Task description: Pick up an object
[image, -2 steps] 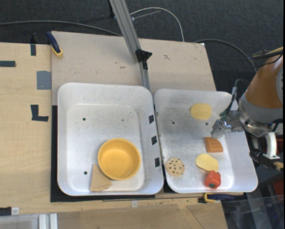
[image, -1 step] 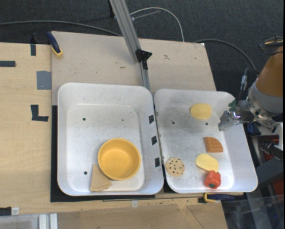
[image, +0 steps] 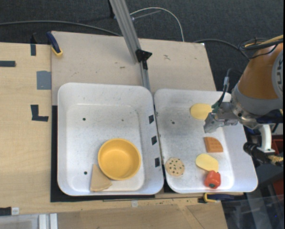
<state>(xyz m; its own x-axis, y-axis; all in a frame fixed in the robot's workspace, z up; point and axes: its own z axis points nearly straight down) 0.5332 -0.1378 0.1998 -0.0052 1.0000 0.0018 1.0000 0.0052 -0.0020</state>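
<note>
Tool (image: 213, 123) over rt bin (image: 180, 106), beside yellow piece (image: 200, 111) (touching?)

Dark grey carpet floor (image: 190, 8) along the top of the view. Black cables (image: 47, 25) and a thin white cable (image: 173, 18) trail across it. Light wood bench top (image: 16, 123), with a paler board (image: 99, 56) set on it toward the rear. Grey and dark tape marks (image: 42, 80) on the wood at left. A blue-and-yellow clamp (image: 54, 44) grips the board's rear left corner; another yellow clamp (image: 210, 198) at the front edge. A grey metal pole (image: 126, 23) slants down from the top to a black bracket (image: 143, 56). Black mat edge (image: 53, 151) shows beside the left bin. Even, soft light; faint shadows.
</note>
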